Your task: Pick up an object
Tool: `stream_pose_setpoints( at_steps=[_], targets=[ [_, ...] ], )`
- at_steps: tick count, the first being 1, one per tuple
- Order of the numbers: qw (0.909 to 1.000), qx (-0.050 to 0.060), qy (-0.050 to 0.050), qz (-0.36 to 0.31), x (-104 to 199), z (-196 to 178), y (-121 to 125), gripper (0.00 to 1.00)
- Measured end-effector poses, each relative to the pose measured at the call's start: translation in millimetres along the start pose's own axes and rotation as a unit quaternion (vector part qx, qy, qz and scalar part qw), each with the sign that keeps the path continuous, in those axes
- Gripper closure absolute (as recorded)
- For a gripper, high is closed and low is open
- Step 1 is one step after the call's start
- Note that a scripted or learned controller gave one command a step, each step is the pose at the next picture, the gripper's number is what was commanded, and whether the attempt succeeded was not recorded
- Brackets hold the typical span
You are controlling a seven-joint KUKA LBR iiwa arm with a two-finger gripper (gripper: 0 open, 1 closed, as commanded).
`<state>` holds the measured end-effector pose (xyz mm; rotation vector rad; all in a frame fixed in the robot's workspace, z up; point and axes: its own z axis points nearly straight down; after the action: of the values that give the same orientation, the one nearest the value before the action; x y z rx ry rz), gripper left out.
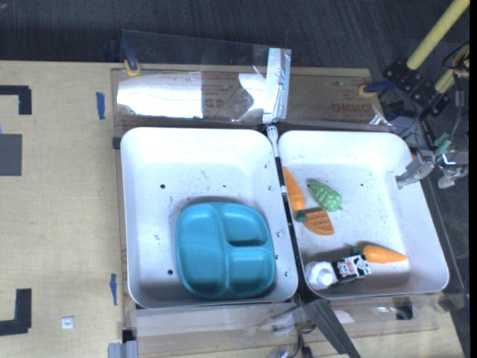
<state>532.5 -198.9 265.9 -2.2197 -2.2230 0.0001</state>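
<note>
The gripper point(431, 164) hangs over the right bin's point(358, 149) far right rim, its opening impossible to tell, well apart from the carrot point(384, 255).

The two shallow plastic bins point(149, 170) are white. The divided tray point(223, 259) is teal blue. The toy carrot point(384, 255) is orange, the small bottle point(339, 269) black-and-white patterned, the bumpy vegetable point(326, 195) green.

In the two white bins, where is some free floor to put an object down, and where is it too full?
Left bin: free along the far wall, behind the blue tray. Right bin: free at the far side, beyond the green toy. Crowded: its near half, around the carrot and the bottle.
</note>
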Motion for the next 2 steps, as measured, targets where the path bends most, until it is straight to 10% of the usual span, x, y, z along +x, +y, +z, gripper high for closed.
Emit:
stream_pose_setpoints(
  at_steps=[1,2],
  targets=[
    [0.9973,0.001,0.0,-0.074,38,78,3,0.0],
    [0.9939,-0.003,-0.001,-0.111,50,179,-43,0.0]
  ],
)
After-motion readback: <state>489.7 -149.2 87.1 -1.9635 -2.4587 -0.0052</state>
